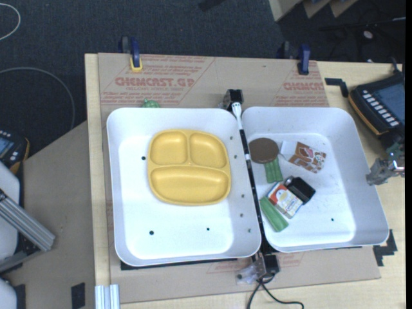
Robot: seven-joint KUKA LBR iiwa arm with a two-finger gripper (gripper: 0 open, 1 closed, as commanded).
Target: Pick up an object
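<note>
The right bin (341,124) holds several small objects. A brown round disc (263,150) lies near its left wall, with a green stick (274,170) just below it. A small printed packet (308,157) lies to the disc's right. Lower down sit a black, white and red box-like item (293,195) and a second green piece (273,215). My gripper (385,171) appears as a grey metal part at the view's right edge, outside the right bin's right rim and apart from all the objects.
The left bin (129,205) holds a yellow divided plate (189,167). A tablet with a yellow rim (385,105) lies beyond the right bin. Blue clamps (134,49) (303,58) hold the board's far edge. A cable (264,287) trails off the front.
</note>
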